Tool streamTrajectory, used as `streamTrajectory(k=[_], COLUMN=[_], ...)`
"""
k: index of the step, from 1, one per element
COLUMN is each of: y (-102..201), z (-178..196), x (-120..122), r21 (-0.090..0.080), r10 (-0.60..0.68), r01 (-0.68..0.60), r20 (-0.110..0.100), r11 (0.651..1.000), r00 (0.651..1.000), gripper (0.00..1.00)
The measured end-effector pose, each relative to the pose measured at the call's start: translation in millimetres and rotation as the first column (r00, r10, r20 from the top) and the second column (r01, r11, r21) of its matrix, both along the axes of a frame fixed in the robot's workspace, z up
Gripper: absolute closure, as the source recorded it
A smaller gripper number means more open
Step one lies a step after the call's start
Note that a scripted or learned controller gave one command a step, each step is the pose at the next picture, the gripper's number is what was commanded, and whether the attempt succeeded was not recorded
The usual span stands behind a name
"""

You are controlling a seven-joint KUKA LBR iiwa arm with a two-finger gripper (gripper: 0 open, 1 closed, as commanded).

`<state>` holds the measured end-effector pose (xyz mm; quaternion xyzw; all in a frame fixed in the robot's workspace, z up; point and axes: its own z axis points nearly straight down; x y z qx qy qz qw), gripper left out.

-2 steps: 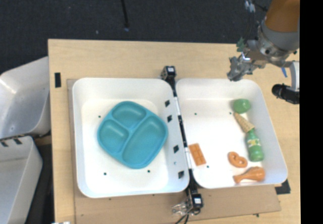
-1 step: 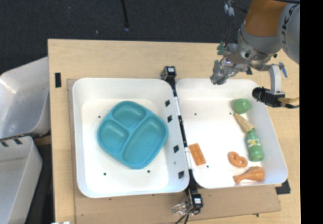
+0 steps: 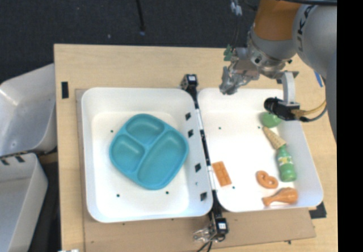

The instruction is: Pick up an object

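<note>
White bins sit side by side on my table (image 3: 68,63). My hand (image 3: 228,86) hangs over the right bin's (image 3: 244,188) far left corner; whether it is apart or together I cannot tell. Near the right wall lie a green bottle (image 3: 286,166), an orange card (image 3: 222,174) and a pretzel (image 3: 266,179). A blue tray (image 3: 148,151) fills the left bin (image 3: 102,200).
</note>
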<state>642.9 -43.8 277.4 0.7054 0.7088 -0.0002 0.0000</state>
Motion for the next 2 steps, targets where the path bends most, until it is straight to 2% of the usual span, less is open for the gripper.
streamTrajectory(k=[2], y=[109], z=[-4], x=[-15], r21=[0.001], r10=[0.001], r01=[-0.001], r20=[-0.001], r11=[1.0], r00=[1.0], gripper=[1.0])
